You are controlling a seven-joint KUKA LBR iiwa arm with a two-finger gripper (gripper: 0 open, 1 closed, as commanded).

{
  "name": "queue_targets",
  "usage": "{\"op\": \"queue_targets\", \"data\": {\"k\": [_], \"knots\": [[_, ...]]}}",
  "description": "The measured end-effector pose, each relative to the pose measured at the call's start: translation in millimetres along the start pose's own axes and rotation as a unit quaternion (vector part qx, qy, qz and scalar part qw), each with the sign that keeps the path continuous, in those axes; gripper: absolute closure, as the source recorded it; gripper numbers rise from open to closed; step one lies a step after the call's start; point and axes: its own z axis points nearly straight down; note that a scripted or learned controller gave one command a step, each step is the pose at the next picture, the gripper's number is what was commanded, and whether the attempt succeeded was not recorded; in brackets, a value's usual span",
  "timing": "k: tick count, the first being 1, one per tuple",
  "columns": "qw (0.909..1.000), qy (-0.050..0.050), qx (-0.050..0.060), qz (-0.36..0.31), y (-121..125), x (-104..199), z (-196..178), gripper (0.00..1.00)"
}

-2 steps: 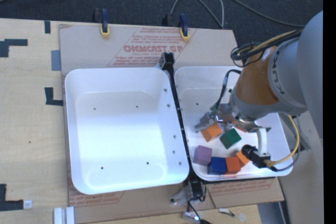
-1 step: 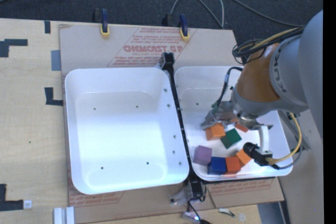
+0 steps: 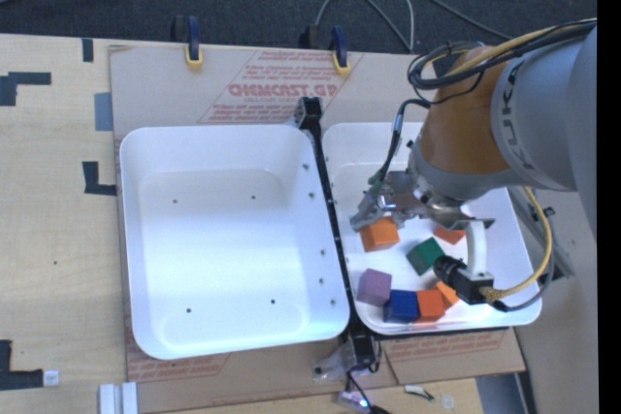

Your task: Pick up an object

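Note:
The right white bin (image 3: 354, 160) holds several small blocks. An orange block (image 3: 380, 235) lies near the bin's left side, and my gripper (image 3: 380, 207) hangs right over its upper edge, touching or nearly touching it. A green block (image 3: 424, 256) sits just to the right. A purple block (image 3: 374, 285), a blue block (image 3: 400, 306) and another orange block (image 3: 431, 304) lie along the bin's front. A reddish-orange piece (image 3: 449, 234) peeks out under the arm. The grey and orange wrist hides the bin's back right part.
The left white bin (image 3: 223, 238) stands beside the right one, with a black divider rail (image 3: 325, 199) between them. Both rest on a cardboard sheet (image 3: 272, 82) held by two clamps at the back. Cables hang from the wrist over the right bin's front corner (image 3: 485, 291).

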Motion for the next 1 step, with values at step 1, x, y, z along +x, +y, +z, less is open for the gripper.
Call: {"op": "queue_targets", "data": {"k": [1], "knots": [[1.0000, 0.000, 0.004, 0.000, -24.9, 76.9, 1.4, 1.00]]}}
